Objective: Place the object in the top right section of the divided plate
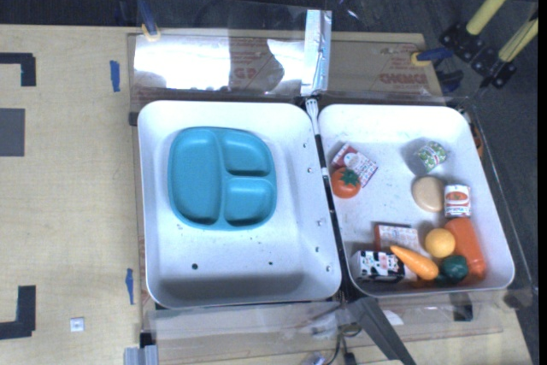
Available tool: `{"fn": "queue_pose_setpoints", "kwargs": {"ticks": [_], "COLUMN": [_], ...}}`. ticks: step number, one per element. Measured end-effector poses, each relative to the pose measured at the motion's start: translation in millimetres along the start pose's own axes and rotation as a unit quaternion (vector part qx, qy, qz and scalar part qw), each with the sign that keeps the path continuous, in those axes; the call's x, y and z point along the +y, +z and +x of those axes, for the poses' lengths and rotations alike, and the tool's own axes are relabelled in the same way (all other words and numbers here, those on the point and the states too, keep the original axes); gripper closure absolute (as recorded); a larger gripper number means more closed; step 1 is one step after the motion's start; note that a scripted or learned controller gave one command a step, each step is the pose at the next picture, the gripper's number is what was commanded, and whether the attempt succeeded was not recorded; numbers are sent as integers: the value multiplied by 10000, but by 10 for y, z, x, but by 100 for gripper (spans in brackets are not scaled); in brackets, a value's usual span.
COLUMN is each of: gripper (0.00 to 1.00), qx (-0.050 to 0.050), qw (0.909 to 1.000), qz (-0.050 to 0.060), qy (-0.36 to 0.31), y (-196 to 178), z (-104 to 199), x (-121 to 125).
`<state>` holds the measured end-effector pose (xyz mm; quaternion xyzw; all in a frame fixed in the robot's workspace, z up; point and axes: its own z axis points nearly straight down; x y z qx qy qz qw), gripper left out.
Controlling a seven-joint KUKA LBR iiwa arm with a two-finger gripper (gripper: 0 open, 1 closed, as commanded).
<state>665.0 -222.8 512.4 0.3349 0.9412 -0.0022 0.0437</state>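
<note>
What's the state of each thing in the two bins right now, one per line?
Divided plate: flat in the left bin, nothing in its sections.
Tomato: in the right bin, beside a red-and-white packet.
Carrot: lying flat, its tip over the cow-print carton.
Red-labelled can: on its side.
Orange bottle: lying down along the right wall.

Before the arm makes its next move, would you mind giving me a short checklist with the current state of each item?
1. Plate sits flat in the left bin: ok.
2. Top right section holds nothing: ok.
3. Objects ready in the right bin, such as the carrot and orange ball: ok.
4. Which object to pick: cannot tell.
5. Object already placed on the plate: not ok.
</note>
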Motion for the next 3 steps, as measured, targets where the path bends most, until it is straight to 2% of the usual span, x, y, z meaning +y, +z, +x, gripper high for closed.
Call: {"fn": "queue_pose_setpoints", "kwargs": {"ticks": [3], "gripper": [100], "qx": [-167], "qw": [9998], "qz": [-44], "qy": [-17], "y": [-383], "z": [-45], "x": [36]}}
